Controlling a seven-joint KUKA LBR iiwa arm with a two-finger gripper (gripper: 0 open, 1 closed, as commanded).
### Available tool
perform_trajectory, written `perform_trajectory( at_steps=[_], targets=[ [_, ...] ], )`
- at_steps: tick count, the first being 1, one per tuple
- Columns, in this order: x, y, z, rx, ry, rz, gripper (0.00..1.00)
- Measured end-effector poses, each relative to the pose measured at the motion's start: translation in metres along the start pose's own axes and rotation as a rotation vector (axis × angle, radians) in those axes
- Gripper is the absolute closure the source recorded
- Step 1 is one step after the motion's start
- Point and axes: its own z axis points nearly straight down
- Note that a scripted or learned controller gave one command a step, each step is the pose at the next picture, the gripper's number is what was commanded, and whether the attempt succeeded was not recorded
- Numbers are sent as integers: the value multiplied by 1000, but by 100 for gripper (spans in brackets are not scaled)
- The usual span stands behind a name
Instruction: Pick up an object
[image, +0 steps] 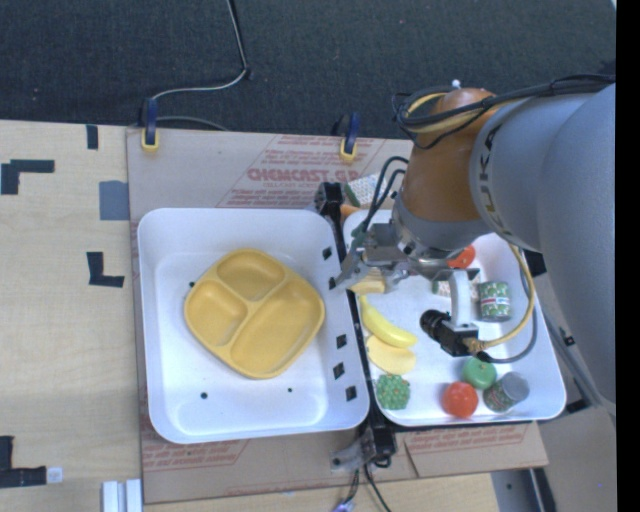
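Nearest, along the front wall of the right shallow white bin, sit a green bumpy toy vegetable, a red round toy tomato, a green round toy and a grey cylindrical can. Just behind them lies the yellow plastic banana, its long axis slanting from upper left to lower right, with a pale yellow toy slice touching its near side. Beyond the banana's upper end the gripper hangs low by the bin's left wall; whether it is open or closed I cannot tell. A green labelled can stands to the right. In the left white bin rests a yellow three-compartment plate.
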Motion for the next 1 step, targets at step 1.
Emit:
perform_trajectory(
  at_steps=[1],
  targets=[
    [-82,-13,-8,0,-1,3,100]
  ],
)
